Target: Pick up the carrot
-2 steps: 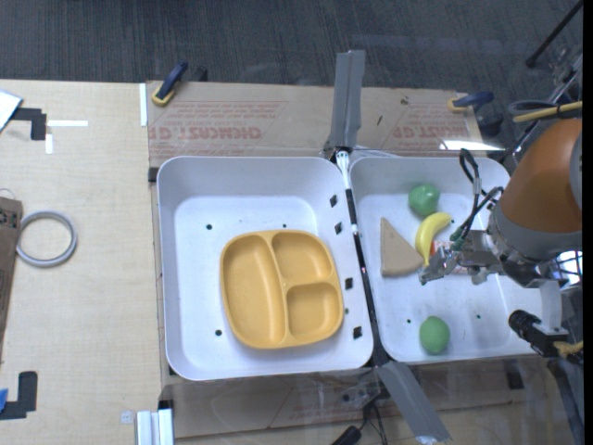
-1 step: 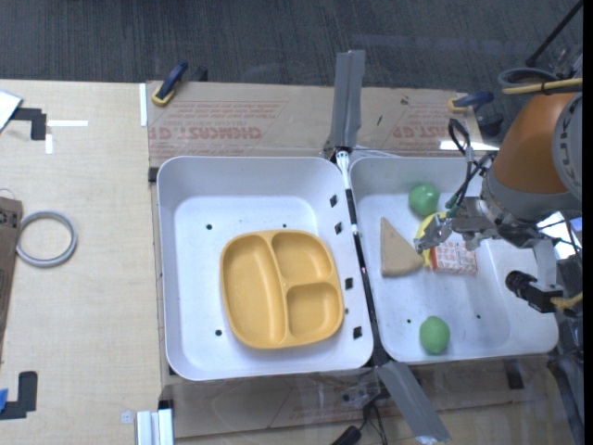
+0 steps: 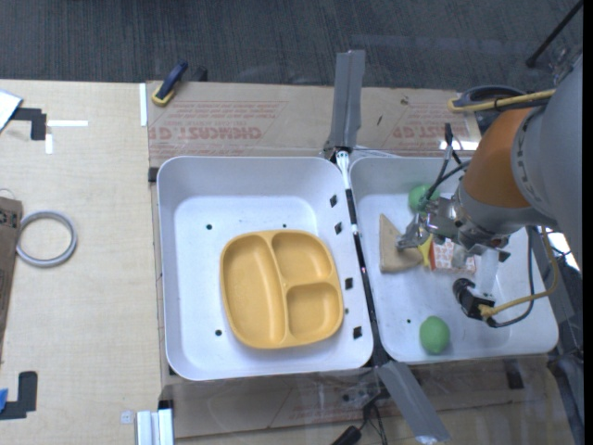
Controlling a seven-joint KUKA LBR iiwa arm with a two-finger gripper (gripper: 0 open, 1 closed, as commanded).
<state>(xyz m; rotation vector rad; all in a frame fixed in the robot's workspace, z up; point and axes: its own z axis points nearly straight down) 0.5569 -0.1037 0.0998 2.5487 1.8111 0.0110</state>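
Observation:
My gripper [image 3: 414,237] hangs low in the right bin [image 3: 408,336], at the right edge of a tan wedge-shaped piece [image 3: 393,245]. Right beside it, a small orange-yellow bit [image 3: 427,251] shows under the wrist. It may be the carrot, but most of it is hidden. Next to that lies a red-and-white item [image 3: 451,255], partly covered by the arm.
In the right bin, a green ball [image 3: 435,334] lies near the front and another green object [image 3: 420,197] sits behind the gripper. A yellow divided plate [image 3: 283,287] rests in the left bin [image 3: 185,248]. A tape ring [image 3: 44,238] lies on the bench at left.

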